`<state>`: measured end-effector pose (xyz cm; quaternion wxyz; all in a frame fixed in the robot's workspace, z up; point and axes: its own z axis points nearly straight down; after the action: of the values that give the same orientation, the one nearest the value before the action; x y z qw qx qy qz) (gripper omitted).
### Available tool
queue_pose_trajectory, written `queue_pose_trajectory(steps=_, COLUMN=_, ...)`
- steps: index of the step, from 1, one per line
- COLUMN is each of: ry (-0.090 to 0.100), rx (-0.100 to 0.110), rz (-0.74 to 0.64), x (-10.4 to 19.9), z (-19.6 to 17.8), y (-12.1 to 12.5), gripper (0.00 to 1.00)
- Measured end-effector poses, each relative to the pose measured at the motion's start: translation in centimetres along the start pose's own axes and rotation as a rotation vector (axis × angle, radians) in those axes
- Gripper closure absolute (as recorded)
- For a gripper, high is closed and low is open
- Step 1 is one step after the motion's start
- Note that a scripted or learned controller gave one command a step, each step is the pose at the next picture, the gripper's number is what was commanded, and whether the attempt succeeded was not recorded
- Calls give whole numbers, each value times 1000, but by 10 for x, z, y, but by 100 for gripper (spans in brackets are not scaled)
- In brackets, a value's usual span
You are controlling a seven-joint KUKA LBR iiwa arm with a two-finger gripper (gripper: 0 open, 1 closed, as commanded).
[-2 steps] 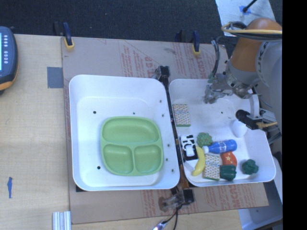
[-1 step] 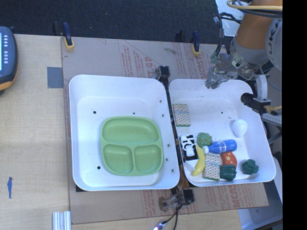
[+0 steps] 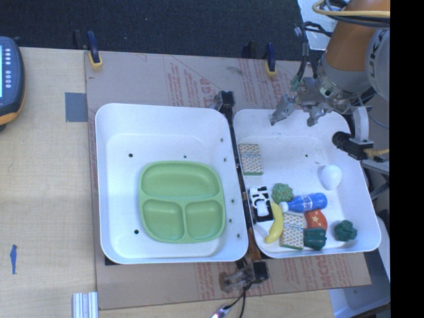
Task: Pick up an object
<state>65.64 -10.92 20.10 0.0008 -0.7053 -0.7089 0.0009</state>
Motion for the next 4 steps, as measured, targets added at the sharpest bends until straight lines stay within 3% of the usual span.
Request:
queue_pose_trajectory(steps=1, ry=1, rx=11, rz=1, x=13, z=90, y=-59, gripper=0)
queue_pose_trajectory(steps=2, ry=-7, rx=-14, rz=8, x=-67, z=-61, y=-69, gripper=0)
queue_pose_trajectory(steps=3, ry=2, rx=6, rz=-5, x=11, z=54, y=-53, gripper=0)
queue_pose_trajectory(steps=4, ry=2, rx=11, rz=2, x=-3, z=113, y=-119, gripper=0)
